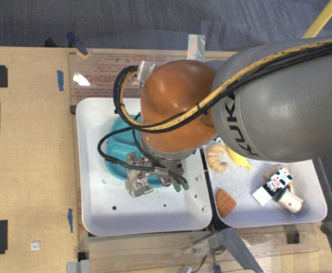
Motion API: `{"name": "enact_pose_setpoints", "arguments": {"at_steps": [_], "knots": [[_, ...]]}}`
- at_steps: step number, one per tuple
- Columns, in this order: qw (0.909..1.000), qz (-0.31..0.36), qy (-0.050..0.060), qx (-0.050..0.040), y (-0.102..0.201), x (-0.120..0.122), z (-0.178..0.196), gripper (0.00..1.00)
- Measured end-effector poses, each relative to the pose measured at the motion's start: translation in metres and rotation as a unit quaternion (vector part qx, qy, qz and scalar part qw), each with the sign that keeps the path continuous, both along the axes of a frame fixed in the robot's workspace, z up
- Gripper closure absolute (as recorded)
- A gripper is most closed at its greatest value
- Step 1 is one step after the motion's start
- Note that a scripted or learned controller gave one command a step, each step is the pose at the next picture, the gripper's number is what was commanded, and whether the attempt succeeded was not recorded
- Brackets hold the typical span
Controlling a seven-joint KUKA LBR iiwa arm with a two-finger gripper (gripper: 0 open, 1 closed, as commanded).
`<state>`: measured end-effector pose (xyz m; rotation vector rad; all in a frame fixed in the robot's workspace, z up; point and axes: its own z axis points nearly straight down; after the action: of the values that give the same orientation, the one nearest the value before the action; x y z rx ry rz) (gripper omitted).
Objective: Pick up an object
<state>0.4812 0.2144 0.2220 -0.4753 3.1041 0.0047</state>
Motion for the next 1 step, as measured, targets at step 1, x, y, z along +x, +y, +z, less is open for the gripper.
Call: {"name": "enact_pose_setpoints", "arguments": {"at_steps": [1], "knots": [[0.9633, -0.268, 0.002, -0.0023, 0.0105, 0.0281, -0.1179, 1.00]]}}
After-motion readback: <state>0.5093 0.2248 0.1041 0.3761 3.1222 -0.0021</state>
